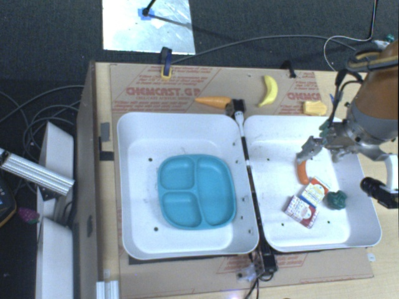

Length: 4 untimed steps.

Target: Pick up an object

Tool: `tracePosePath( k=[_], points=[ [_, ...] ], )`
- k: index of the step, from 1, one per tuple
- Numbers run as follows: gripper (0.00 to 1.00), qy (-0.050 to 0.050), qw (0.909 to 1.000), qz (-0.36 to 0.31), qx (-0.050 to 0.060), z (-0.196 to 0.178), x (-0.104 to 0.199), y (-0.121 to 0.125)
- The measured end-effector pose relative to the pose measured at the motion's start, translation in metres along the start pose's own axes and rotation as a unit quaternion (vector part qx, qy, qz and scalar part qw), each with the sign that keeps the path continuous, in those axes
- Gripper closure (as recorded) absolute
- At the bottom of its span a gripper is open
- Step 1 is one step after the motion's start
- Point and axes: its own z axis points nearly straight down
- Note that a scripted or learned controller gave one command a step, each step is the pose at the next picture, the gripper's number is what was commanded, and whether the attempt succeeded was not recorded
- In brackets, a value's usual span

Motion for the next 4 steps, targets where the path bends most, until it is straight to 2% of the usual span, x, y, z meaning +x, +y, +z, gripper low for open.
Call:
tracePosePath(
  k=[1, 2, 3, 4],
  points=[
    [0.0, -0.001, 1.0, 0.001, -0.001, 0.155, -0.058, 0.046],
    [1.0, -0.001, 1.0, 0.001, -0.002, 0.144, -0.058, 0.047],
    [1.0, 0.001, 1.0, -0.001, 0.0, 0.155, 0.002, 0.035],
    [1.0, 0.001, 1.0, -0.001, -0.002, 0.053, 0.08, 0.017]
  ],
)
